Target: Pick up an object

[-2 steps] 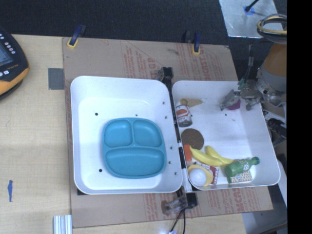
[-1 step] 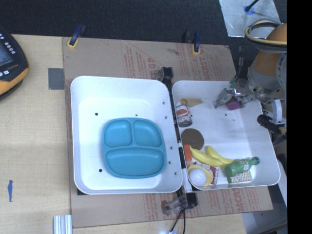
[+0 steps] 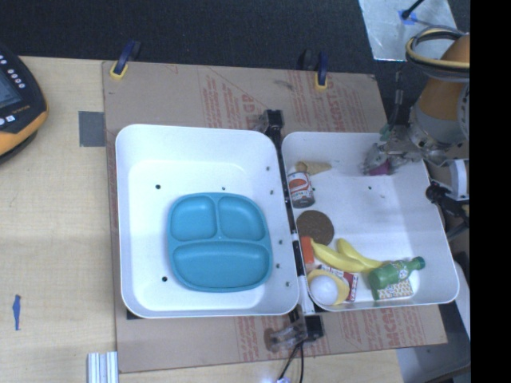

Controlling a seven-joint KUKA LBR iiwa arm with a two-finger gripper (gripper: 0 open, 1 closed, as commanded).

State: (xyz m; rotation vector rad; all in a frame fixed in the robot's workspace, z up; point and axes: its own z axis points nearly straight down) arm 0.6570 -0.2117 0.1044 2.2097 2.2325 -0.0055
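Note:
The right bin [image 3: 399,206] holds a small red-and-white can [image 3: 300,188], a brown round disc [image 3: 316,227], two yellow bananas [image 3: 349,257], a green bottle [image 3: 394,273] lying on its side, a white ball [image 3: 323,287] and a flat printed packet [image 3: 391,290]. My gripper [image 3: 386,155] is low over the bin's far right corner, under the grey wrist and orange band. A small purplish thing [image 3: 376,167] lies right at its tip; whether it is held is unclear.
The left bin [image 3: 144,174] carries a blue divided plate [image 3: 219,241]. Both bins sit on brown cardboard [image 3: 207,94] held by clamps. An orange-and-black handset [image 3: 16,102] lies at the far left of the bench.

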